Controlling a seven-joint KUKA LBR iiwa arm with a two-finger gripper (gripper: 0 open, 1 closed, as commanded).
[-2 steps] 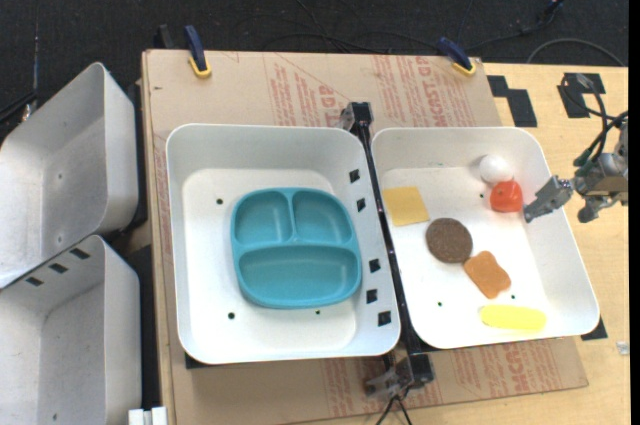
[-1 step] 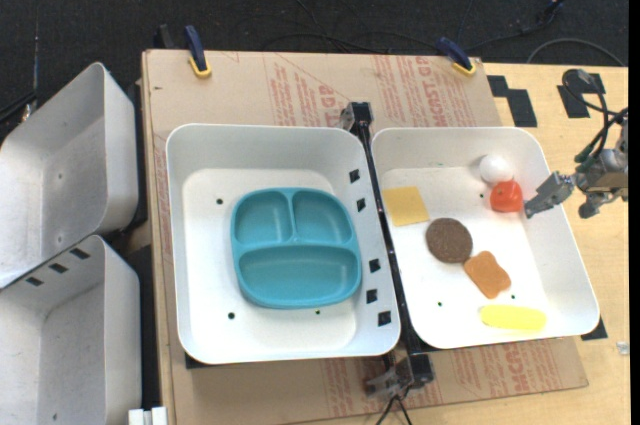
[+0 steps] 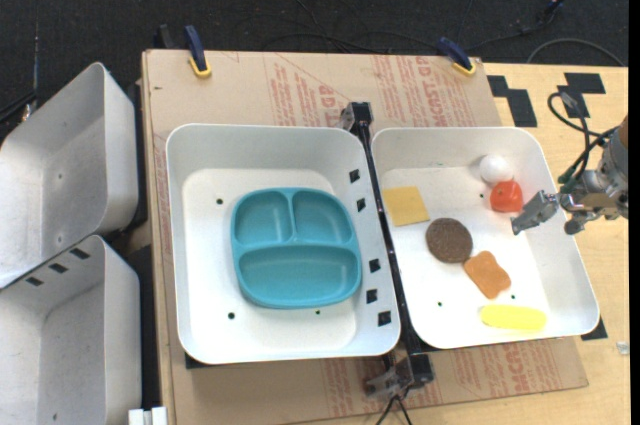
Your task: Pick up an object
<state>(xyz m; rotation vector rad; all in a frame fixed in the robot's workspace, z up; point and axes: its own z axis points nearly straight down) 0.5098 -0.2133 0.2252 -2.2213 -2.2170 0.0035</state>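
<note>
In the left bin (image 3: 190, 243) lies a teal divided plate (image 3: 296, 247), flat and alone. Under both bins is a brown cardboard sheet (image 3: 300, 88) with red print, upside down from here and too faint to read with certainty; two yellow-tipped clamps (image 3: 200, 61) pin its far edge. The right bin (image 3: 440, 153) holds a yellow square slice (image 3: 406, 206), a dark brown round patty (image 3: 449, 240), an orange toast-shaped piece (image 3: 487, 274) just beside the patty, a yellow oblong piece (image 3: 513, 317) near the front wall, and a white ball (image 3: 494, 167) touching a red piece (image 3: 506, 196). The gripper (image 3: 556, 211) hovers over the bin's right rim, fingers spread apart, grasping nothing, near the red piece but apart.
</note>
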